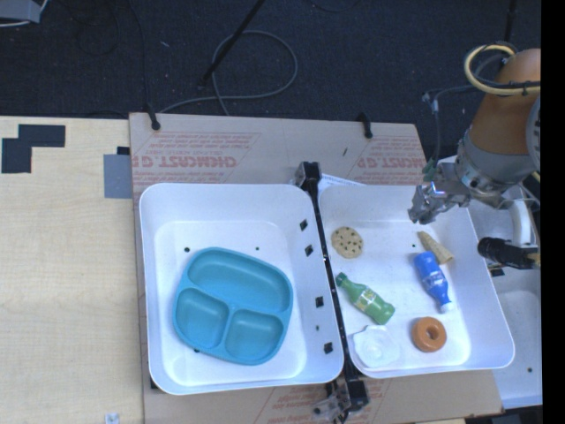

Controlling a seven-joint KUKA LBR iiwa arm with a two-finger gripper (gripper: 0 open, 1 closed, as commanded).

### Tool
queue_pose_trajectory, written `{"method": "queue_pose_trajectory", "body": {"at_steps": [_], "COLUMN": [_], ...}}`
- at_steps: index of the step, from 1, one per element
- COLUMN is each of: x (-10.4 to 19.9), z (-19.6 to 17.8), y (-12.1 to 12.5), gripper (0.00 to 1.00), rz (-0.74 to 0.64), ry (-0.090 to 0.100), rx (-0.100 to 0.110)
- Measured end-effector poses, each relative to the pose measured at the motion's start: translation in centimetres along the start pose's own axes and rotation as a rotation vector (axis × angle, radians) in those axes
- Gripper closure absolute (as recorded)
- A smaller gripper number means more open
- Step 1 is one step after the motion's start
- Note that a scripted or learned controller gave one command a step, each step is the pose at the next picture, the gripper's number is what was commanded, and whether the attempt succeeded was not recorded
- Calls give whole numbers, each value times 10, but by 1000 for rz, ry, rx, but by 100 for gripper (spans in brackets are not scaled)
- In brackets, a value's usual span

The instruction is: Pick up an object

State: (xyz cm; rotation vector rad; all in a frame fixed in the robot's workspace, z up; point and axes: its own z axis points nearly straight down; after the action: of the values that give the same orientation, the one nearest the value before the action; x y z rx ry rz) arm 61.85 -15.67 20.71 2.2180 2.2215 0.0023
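End effector (pixel 430 203) hovers just above my small tan stick (pixel 435 246) in the right white bin (pixel 494 325); I cannot tell its opening.

Upside-down red print, apparently "CHEMCRZT", on cardboard sheet (pixel 221 153), repeated fainter at right

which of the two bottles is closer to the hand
The blue bottle, lying in the right bin just below the hand. The green bottle lies farther left, toward the divider between the bins, below the cookie.
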Motion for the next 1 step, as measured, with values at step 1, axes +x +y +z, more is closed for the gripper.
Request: {"method": "queue_pose_trajectory", "body": {"at_steps": [1], "x": [47], "z": [-11], "y": [-7], "gripper": [100], "rz": [-2], "ry": [3], "rx": [6]}}
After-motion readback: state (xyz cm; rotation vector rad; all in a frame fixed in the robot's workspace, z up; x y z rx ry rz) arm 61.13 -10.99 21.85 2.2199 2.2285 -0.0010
